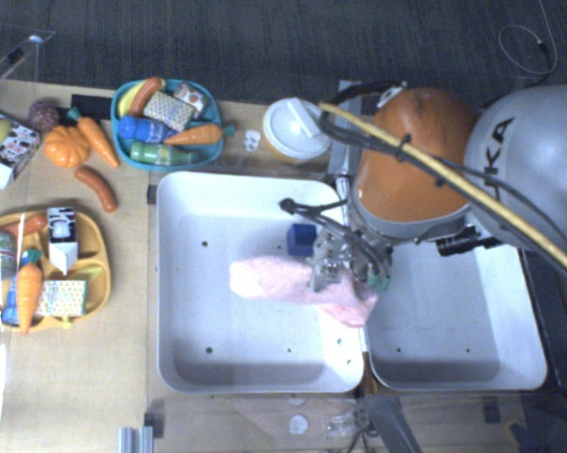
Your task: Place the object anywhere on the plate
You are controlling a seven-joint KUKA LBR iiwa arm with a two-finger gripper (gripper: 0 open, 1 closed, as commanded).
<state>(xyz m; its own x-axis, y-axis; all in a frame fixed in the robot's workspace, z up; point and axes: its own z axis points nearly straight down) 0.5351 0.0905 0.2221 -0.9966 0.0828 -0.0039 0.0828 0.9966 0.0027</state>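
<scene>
blue bowl point(127, 148) and yellow tray point(99, 250) of toy food left of bins; white lid point(292, 127) behind.

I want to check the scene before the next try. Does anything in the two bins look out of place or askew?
Yes. The pink plate in the left bin lies with its right end over the wall between the bins, so it does not look flat. A blue block sits just above it, off the plate. The gripper hangs over the plate's right end.

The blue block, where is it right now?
The blue block sits in the left bin, just above the pink plate and beside the gripper.
</scene>
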